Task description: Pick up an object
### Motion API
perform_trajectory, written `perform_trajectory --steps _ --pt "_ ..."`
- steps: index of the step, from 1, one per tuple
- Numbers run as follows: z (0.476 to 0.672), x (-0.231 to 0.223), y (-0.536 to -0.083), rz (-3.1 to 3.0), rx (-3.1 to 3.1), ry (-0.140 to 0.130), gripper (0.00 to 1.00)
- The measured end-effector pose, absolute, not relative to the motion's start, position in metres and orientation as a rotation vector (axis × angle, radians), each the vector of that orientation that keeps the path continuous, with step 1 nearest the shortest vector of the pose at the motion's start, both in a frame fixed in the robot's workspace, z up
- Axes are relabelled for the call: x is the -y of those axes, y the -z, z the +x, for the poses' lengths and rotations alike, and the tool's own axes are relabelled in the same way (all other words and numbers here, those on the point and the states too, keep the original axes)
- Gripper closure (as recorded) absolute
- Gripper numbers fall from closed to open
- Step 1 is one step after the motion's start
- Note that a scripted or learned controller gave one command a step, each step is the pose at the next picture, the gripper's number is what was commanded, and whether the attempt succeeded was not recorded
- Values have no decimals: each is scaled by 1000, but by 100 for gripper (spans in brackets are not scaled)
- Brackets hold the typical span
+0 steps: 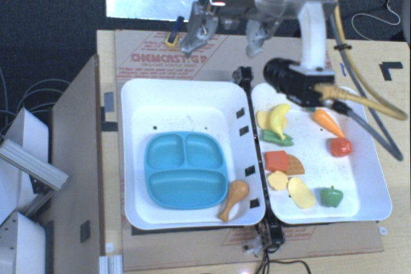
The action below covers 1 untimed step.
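My gripper (225, 40) hangs high above the far rim of the two bins, its fingers (194, 32) spread open with nothing between them. The right bin (376, 192) holds toy food: a yellow banana (278, 117), a green pod (276, 136), an orange carrot (328, 122), a red tomato (340, 147), a red block (277, 159), a brown slice (295, 167), a yellow potato (300, 193) and a green pepper (331, 196). A tan drumstick (232, 197) lies in the left bin (135, 138), at its near right corner.
A blue divided plate (186, 170) takes up the middle of the left bin. A black divider (254, 138) runs between the bins. Yellow and grey cables (366, 102) cross the right bin's far corner. Cardboard (154, 54) lies behind the bins.
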State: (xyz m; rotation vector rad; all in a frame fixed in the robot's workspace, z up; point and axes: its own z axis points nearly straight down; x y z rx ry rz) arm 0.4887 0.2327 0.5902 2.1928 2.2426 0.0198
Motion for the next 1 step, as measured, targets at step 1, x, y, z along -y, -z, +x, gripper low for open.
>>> perform_trajectory --steps 1 --pt "489 -233 -590 2193 -2243 -20 0"
